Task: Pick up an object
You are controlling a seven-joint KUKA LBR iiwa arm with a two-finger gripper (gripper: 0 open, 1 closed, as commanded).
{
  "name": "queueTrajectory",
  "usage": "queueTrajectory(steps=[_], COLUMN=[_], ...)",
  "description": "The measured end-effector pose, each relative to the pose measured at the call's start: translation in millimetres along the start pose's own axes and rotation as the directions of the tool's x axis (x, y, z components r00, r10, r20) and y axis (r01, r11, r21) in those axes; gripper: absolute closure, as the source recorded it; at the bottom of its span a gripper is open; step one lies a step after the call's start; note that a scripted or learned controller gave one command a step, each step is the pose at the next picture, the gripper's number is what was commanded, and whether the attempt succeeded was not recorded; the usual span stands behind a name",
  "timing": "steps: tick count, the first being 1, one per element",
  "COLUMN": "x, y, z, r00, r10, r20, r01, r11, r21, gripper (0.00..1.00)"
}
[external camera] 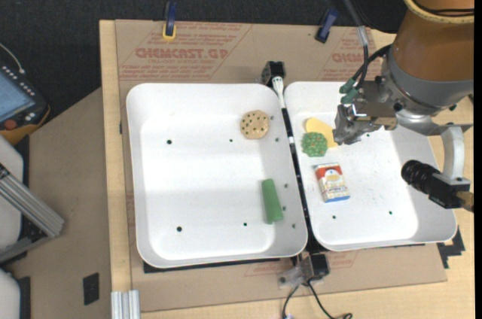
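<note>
Where bins (151, 159) lie: five objects (331, 183).

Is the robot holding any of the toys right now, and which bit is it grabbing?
It cannot be told. The gripper sits low in the right white bin, beside the yellow piece and green round toy.

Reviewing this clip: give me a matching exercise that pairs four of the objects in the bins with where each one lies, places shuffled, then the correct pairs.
Things:
1. round tan cookie with dark specks
2. green stick-shaped block
3. bumpy green broccoli-like piece
4. small red and white carton

Places:
A. right bin, beside the centre divider, next to a yellow piece
B. left bin, near side, close to the divider
C. right bin, middle, nearer the camera than the tool
D. left bin, far part, towards the divider

Pairs: 1-D, 2-B, 3-A, 4-C
</note>
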State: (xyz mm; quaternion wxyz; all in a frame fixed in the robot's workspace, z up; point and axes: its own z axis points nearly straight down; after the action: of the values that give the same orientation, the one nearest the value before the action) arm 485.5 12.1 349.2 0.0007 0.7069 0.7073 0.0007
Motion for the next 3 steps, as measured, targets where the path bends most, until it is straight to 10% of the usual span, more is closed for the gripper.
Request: queueTrajectory(steps=[3], x=[0.4], y=[2.1], z=[-30.4], r00=[1.000], r10=[-0.001], r20=[0.002], r01=[0.001], r11=[1.000], r21=[-0.007], gripper=[1.00])
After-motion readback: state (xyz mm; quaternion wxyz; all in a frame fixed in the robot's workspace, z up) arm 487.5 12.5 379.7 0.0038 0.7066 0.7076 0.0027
